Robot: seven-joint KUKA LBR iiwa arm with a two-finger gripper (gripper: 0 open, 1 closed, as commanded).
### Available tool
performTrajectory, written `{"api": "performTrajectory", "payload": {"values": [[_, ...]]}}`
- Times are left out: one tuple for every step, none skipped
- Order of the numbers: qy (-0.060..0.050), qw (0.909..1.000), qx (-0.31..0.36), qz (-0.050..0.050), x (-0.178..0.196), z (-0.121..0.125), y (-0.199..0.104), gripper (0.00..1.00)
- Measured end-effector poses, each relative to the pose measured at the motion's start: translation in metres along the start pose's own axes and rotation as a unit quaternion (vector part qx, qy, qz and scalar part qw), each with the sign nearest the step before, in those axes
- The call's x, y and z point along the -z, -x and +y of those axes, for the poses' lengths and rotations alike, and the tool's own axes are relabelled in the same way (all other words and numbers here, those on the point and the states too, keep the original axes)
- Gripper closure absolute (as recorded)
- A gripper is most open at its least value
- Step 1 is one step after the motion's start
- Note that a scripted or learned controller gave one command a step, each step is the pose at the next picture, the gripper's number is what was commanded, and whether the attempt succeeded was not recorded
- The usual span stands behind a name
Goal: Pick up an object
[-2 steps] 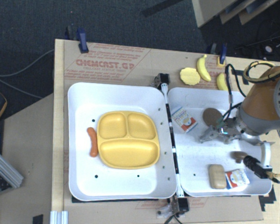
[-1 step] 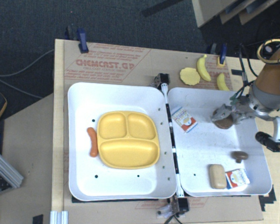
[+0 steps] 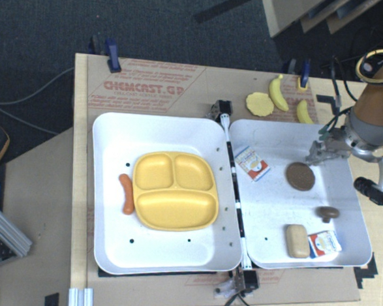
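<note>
Worktop (image 3: pixel 157 84): tan board with red lettering, bearing two shallow white bins side by side, seen from above at a slant.
Arm (image 3: pixel 372 113): grey, with an orange band above the wrist, reaching in from the right of the camera view over the far right corner of the right bin (image 3: pixel 274 187).
End effector (image 3: pixel 321 153): low over the right bin's far part; it is too small and blurred to tell how far it stands open, and nothing can be seen held in it.
Brown disc (image 3: pixel 301 176): flat, round and dark, lying on the bin floor just beside the end effector, on its near left side; contact cannot be judged.
Small packet (image 3: pixel 252 164): white with red and blue print, to the left of the end effector, near the wall between the bins.
Brown lump (image 3: pixel 327 213): small and dark, nearer the camera than the end effector.
Tan block (image 3: pixel 296 241): bread-coloured, at the right bin's near edge, well apart from the end effector.
Printed carton (image 3: pixel 324 244): white, red and blue, just beside the tan block on its right.
Left bin (image 3: pixel 111 176): well to the left of the end effector.
Yellow tray (image 3: pixel 174 190): three compartments, resting in the left bin.
Toy sausage (image 3: pixel 127 193): orange-red, lying along the tray's left edge.
Yellow toys (image 3: pixel 277 99): two bananas and a round wavy piece on the worktop beyond the right bin, behind and left of the end effector.
</note>
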State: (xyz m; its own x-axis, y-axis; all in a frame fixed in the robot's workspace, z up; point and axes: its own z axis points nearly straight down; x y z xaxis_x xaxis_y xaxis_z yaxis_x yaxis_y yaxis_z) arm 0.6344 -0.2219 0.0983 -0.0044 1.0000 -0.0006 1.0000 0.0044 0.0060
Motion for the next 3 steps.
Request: {"api": "performTrajectory", "payload": {"values": [[0.002,1.0,-0.002,-0.002,-0.008,-0.037,-0.009,1.0],[-0.004,1.0,-0.001,0.001,0.014,-0.048,-0.043,1.0],[-0.002,1.0,-0.001,0.0,0.024,-0.047,-0.042,1.0]]}}
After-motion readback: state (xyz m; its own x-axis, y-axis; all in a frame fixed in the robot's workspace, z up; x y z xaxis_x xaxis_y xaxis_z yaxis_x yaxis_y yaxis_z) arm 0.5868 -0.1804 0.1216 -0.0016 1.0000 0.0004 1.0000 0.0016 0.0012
